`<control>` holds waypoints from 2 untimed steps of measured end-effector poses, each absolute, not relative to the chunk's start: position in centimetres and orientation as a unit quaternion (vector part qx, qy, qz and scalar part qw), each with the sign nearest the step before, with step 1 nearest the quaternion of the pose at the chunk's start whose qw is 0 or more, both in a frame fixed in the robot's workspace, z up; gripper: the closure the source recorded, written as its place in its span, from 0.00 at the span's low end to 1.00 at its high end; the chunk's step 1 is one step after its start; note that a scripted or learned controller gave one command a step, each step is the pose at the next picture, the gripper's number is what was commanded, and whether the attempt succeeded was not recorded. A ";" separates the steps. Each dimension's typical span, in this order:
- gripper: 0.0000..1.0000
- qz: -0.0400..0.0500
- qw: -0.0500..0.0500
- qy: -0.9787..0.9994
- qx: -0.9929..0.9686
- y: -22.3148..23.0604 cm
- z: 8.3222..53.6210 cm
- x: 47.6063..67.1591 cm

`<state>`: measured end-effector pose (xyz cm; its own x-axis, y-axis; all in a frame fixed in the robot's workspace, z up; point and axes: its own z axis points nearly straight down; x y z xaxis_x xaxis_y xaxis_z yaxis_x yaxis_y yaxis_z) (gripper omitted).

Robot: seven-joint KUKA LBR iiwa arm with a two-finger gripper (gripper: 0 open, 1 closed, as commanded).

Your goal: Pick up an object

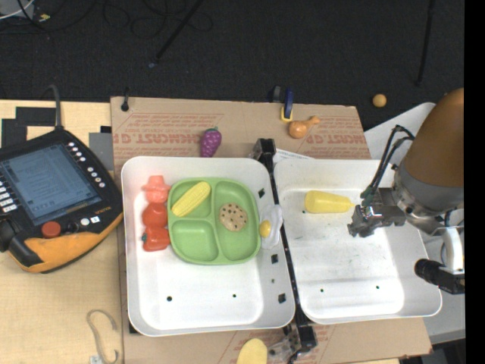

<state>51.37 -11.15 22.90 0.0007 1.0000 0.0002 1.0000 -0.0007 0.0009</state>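
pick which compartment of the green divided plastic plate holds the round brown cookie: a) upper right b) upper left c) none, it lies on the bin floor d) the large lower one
a: the round brown cookie sits in the upper right compartment of the green divided plastic plate, beside the yellow corn cob in the upper left one.

Dark carpet-like floor (227,36) with cables, beyond a cardboard-covered bench (167,127).

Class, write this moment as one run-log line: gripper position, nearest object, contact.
gripper: over right bin | nearest: yellow object, to its left | contact: none visible | left bin: green tray
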 end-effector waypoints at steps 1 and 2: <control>1.00 0.000 -0.001 0.708 0.706 -7.0 23.7 53.7; 1.00 0.000 -0.001 0.708 0.706 -2.2 22.3 55.8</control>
